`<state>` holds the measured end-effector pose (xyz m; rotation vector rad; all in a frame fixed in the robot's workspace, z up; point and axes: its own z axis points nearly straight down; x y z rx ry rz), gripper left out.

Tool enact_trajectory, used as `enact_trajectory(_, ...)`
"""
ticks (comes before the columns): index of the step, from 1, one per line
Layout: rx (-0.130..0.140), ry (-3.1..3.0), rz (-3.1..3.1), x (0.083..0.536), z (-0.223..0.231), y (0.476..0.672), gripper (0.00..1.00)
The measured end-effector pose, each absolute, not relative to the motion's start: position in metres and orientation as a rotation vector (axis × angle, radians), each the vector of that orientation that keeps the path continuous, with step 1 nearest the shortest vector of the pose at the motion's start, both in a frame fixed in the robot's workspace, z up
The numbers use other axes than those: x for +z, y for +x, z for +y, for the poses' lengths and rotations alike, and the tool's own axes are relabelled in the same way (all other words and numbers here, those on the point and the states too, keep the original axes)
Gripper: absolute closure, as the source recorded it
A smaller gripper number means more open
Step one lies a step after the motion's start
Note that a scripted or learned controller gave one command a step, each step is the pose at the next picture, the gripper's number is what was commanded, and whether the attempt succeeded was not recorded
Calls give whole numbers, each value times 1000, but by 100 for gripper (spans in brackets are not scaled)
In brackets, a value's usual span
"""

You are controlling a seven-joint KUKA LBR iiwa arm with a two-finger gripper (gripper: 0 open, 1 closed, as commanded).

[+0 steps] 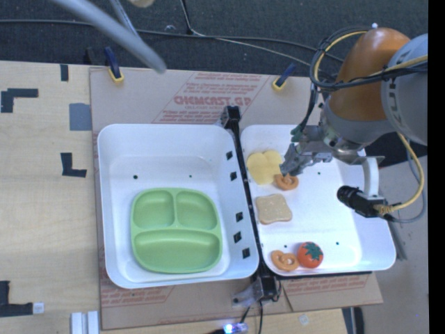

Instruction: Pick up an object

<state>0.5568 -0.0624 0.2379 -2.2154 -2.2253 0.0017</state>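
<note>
Jaws (290,169) over ridged orange ring (286,181), beside flat toast slice (272,209)

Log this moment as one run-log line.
gripper: low in right bin, at orange piece beside yellow piece | grasp: unconfirmed | left bin: green tray

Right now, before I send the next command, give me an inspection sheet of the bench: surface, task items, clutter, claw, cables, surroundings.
Surface: two white bins side by side on a cardboard sheet; left bin, right bin.
Job's things: in the right bin, a yellow piece, an orange ring, a toast slice, a second orange ring beside a tomato.
Clutter: green divided plate in the left bin.
Grippers: claw low over the first orange ring; finger state cannot be told.
Cables: yellow and black cables loop around the wrist; black cables cross the dark floor behind.
Surroundings: wooden bench with black tape marks.
</note>
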Motion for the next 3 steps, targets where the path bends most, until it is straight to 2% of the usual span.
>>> enact_trajectory(2, 3, -2212, -2227, 235, 39, 545, 100)
enact_trajectory(3, 3, -2214, -2225, 237, 85, 522, 100)
